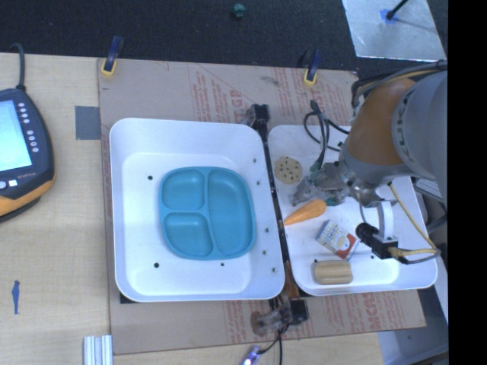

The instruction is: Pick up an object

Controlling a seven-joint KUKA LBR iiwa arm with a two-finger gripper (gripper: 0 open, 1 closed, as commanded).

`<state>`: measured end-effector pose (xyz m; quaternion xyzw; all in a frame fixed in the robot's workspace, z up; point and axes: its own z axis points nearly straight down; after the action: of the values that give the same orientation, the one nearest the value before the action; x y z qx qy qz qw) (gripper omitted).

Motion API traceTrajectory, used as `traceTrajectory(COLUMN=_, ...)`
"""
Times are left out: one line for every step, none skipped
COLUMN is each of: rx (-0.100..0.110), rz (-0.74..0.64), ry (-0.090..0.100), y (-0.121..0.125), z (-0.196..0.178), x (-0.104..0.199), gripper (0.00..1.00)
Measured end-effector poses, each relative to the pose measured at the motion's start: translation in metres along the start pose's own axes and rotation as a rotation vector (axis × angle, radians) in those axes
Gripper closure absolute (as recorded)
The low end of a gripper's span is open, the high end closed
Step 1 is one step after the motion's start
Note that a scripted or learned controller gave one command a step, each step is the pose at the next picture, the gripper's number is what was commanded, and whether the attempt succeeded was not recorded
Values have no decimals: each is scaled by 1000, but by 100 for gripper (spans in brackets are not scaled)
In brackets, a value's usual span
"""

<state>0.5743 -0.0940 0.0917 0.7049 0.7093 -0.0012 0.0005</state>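
The right white bin (pixel 415 278) holds an orange carrot (pixel 304 212), a round tan cracker (pixel 288 169), a small white and red box (pixel 335 239) and a tan wooden block (pixel 332 272). My gripper (pixel 319 182) is low over this bin's left half, just above the carrot's upper end and to the right of the cracker. The grey arm with its orange band (pixel 380 131) comes in from the right and covers the bin's upper right part. Nothing can be seen held in the gripper.
The left white bin (pixel 133 147) holds a blue divided plate (pixel 207 211). A control pendant (pixel 19 147) lies at the far left of the bench. Cables (pixel 396 249) hang over the right bin. Blue and yellow clamps (pixel 112 58) pin the cardboard mat.
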Motion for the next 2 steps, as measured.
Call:
traceTrajectory(rx=1, rz=1, ry=0, y=-1, z=0, x=0, gripper=0)
traceTrajectory(rx=4, rz=1, ry=1, y=-19, z=0, x=-2, gripper=0)
